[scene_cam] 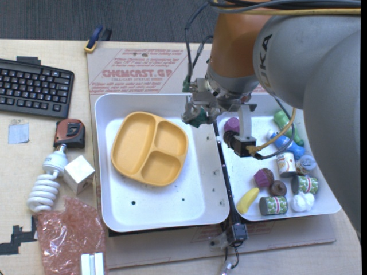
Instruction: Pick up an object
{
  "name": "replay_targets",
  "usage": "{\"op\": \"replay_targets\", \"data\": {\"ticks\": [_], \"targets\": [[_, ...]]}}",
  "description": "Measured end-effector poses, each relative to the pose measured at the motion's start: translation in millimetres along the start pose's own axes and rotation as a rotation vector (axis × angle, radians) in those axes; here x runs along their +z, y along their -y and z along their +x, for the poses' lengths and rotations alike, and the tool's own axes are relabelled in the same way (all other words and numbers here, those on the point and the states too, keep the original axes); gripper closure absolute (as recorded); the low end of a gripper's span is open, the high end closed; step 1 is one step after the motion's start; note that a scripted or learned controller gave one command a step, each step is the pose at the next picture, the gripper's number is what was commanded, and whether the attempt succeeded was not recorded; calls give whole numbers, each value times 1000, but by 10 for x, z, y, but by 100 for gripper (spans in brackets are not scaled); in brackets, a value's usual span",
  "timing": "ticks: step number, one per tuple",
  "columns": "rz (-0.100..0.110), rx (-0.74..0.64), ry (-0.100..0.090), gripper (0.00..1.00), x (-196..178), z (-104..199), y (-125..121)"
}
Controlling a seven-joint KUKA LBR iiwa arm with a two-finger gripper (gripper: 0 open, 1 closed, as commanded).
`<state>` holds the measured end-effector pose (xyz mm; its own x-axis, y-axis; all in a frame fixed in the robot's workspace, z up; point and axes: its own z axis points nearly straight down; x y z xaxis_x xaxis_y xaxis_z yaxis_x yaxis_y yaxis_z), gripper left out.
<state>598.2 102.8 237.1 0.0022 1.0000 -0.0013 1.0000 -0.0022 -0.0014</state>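
Yellow divided plate (150,148) lies in the left bin (114,211), while the gripper (198,116) hangs over that bin's upper right corner, clamped on a small green object (199,119), near the crowded right bin (321,211).

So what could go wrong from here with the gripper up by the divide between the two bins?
The gripper hangs near the wall between the two bins, so descending could strike it. The small objects crowd the right white bin; the yellow banana-shaped toy and green-labelled can touch, so a grasp may jostle neighbours.
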Motion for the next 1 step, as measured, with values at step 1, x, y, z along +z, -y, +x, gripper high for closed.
{"op": "replay_targets", "data": {"ticks": [1], "targets": [[0,0,-1,100,307,-194,501]]}}
